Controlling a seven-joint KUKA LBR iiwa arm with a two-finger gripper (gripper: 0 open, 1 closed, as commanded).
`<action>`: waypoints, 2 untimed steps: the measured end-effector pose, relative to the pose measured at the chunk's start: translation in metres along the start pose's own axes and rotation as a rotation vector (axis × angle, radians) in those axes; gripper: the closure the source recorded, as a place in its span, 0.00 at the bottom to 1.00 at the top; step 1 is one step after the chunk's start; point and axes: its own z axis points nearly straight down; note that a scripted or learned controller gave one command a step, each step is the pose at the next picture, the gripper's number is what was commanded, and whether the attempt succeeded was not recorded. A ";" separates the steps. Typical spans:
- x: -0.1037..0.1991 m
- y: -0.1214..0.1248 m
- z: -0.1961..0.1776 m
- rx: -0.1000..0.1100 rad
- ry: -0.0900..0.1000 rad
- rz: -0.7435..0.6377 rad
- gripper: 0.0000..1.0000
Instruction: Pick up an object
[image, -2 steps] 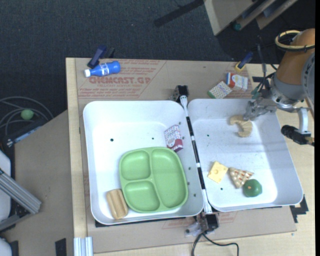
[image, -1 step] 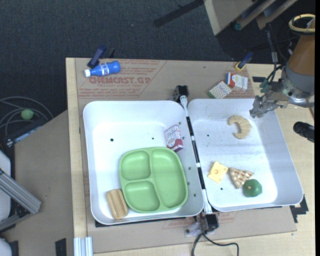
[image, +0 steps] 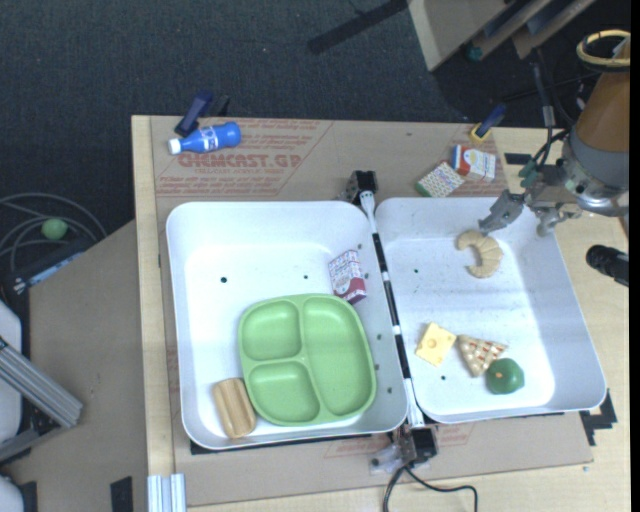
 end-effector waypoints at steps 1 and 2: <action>-0.033 0.015 0.045 0.000 -0.001 0.002 0.00; -0.023 0.041 0.117 0.002 0.001 0.000 0.00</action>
